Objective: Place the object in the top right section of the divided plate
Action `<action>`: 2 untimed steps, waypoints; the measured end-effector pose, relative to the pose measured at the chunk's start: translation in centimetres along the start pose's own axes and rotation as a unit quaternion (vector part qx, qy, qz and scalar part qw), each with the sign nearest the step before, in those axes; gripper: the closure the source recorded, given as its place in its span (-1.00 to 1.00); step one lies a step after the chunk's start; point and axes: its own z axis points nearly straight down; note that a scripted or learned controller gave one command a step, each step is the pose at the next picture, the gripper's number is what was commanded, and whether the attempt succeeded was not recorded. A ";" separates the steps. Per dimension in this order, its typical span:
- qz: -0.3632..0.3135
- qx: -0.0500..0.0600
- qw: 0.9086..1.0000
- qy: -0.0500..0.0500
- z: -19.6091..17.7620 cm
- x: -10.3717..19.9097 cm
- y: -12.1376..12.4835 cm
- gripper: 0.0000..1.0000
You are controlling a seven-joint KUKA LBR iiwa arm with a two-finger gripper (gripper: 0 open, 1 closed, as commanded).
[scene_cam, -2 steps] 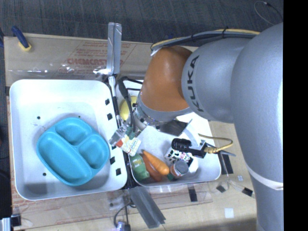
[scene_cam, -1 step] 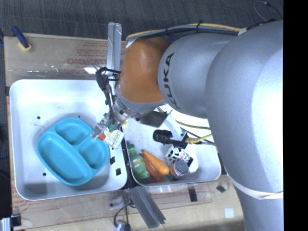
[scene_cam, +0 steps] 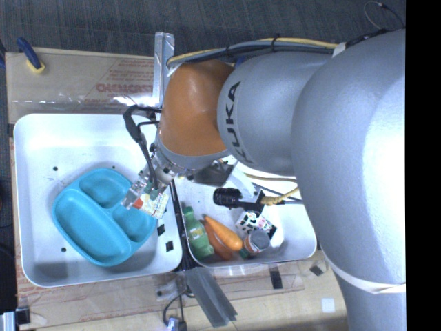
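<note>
Grey arm (scene_cam: 310, 123) hides much of both bins, so a drop could miss the section's low divider. Left bin (scene_cam: 41, 185) holds the blue divided plate (scene_cam: 96, 219); right bin (scene_cam: 303, 243) holds a green bottle (scene_cam: 196, 232) and carrot (scene_cam: 222, 234). Gripper (scene_cam: 146, 197) pinches a small pale object (scene_cam: 153, 203) over the plate's right edge.

A green bottle (scene_cam: 195, 231) lies in the right bin (scene_cam: 303, 243), touching a carrot (scene_cam: 224, 234). Just beside them sit a black-and-white patterned toy (scene_cam: 249, 221) and a small grey can (scene_cam: 259, 241).
</note>
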 end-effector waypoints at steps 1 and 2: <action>0.000 0.000 1.000 0.000 0.0 0.0 0.0 -1.00; -0.086 -0.001 0.996 -0.001 -0.1 -3.7 -6.9 -1.00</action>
